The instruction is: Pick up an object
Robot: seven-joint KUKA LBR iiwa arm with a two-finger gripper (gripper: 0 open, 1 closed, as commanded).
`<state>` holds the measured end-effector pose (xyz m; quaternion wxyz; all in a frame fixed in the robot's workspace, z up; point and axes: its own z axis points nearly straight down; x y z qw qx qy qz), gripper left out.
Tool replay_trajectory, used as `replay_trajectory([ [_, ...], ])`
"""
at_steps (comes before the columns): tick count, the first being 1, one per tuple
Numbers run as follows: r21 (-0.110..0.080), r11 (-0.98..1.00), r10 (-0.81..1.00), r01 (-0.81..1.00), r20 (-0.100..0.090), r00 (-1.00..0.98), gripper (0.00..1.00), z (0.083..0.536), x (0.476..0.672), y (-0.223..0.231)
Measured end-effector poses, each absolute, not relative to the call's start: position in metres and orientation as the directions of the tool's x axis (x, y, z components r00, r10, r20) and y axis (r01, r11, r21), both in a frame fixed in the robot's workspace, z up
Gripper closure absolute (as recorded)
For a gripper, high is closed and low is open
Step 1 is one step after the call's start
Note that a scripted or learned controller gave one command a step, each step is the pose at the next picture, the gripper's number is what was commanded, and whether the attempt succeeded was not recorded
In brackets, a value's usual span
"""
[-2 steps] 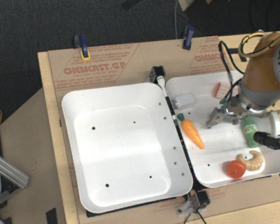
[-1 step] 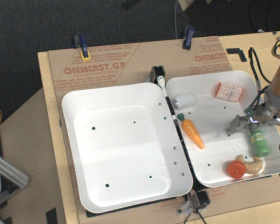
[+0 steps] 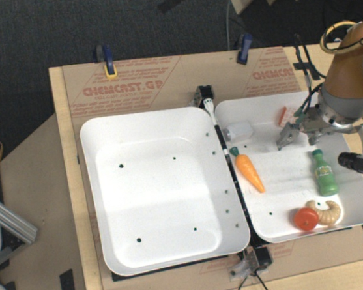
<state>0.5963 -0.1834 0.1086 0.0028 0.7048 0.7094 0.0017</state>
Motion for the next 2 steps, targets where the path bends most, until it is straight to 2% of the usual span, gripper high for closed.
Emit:
replay_trajectory([
  [1,-0.002,0.009,1.0,1.0,0.029,-0.009,0.0,0.085,0.543,-0.21],
  [2,0.003,0.007,1.0,1.0,0.007,-0.007,1.0,0.096,0.543,-0.217],
])
